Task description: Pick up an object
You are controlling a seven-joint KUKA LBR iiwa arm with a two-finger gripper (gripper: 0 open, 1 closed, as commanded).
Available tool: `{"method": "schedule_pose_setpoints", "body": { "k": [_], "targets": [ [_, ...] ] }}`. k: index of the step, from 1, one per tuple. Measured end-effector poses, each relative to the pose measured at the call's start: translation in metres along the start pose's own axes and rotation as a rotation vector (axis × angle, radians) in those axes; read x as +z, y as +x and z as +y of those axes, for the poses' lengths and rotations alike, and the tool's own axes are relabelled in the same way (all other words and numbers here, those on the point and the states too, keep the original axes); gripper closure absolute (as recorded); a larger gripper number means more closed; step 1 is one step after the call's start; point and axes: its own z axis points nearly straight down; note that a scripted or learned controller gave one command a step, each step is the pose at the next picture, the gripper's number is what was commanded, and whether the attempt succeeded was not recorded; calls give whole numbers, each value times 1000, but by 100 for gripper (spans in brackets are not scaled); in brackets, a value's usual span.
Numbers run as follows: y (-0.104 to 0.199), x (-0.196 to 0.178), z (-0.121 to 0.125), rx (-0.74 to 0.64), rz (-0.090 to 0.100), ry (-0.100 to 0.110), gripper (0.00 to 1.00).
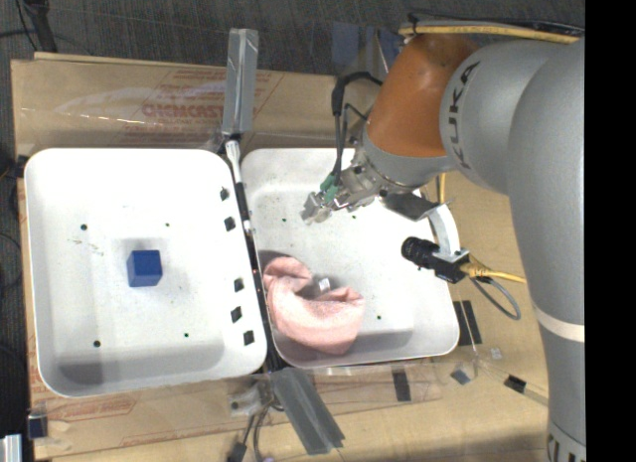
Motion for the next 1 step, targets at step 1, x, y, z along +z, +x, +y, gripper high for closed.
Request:
{"method": "schedule_pose_setpoints", "body": {
  "k": [1],
  "targets": [
    [0, 0, 0, 0, 0, 1, 0]
  ]
}}
